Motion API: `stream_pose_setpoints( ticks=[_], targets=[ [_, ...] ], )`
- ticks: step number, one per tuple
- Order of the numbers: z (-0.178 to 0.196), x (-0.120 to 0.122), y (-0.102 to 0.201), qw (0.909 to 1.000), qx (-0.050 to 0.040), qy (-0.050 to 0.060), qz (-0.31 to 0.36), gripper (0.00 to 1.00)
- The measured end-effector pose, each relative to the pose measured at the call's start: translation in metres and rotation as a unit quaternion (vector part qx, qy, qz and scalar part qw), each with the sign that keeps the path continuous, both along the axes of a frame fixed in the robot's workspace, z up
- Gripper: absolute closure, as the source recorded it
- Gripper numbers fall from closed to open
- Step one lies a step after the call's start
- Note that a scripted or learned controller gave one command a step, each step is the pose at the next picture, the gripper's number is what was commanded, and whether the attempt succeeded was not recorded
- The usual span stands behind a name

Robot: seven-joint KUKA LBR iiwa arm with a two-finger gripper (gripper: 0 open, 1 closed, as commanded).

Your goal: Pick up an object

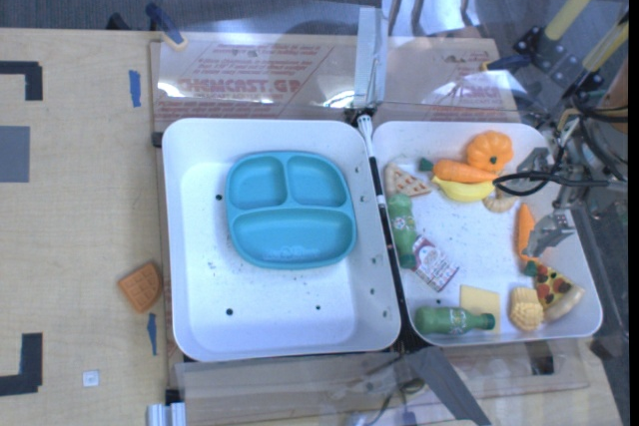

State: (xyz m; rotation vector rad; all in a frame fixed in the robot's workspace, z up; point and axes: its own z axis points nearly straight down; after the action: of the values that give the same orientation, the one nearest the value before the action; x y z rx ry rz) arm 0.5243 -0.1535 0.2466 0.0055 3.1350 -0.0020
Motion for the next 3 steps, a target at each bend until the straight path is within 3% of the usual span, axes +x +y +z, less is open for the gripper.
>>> stream_pose_setpoints(
  ticks=[1, 2, 3],
  targets=[
    [-0.076, 0.044, -0.046, 0.9999, 0.0006, 0.003, -0.01, 0.0],
    [-0.149, 0.097, -0.034, 0.997, 0.0002, -0.001, -0.077, 0.0],
    [-0.158, 0.047, -0.072, 0.9969, -0.0004, -0.001, -0.079, 0.0]
  ],
)
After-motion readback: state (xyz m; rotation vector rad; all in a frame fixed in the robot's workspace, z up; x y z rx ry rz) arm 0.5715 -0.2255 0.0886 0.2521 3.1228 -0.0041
